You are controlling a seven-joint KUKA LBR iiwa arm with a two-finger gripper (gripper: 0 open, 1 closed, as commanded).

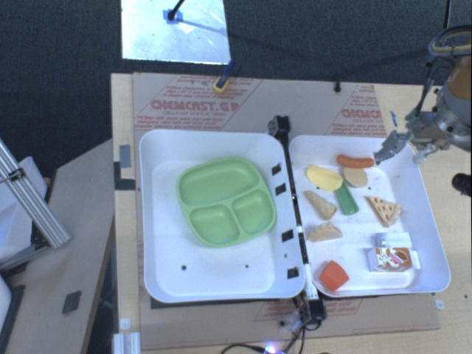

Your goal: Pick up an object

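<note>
The right bin (pixel 431 220) holds several toy foods: a red sausage (pixel 355 161), a yellow piece (pixel 324 177), a tan round piece (pixel 355 177), a green stick (pixel 346 198), a pizza slice (pixel 384 211), two tan wedges (pixel 321 204) (pixel 324 232), an orange-red block (pixel 334 276) and a small white carton (pixel 393 255). My gripper (pixel 407 151) hangs over the bin's far right corner, just right of the sausage. Its fingers stand apart, with nothing between them.
The left bin (pixel 158 198) holds a green divided plate (pixel 225 200). A black divider (pixel 289 198) runs between the bins. A shiny metal sheet (pixel 175 21) lies beyond the bench. A metal frame (pixel 29 205) stands at the left.
</note>
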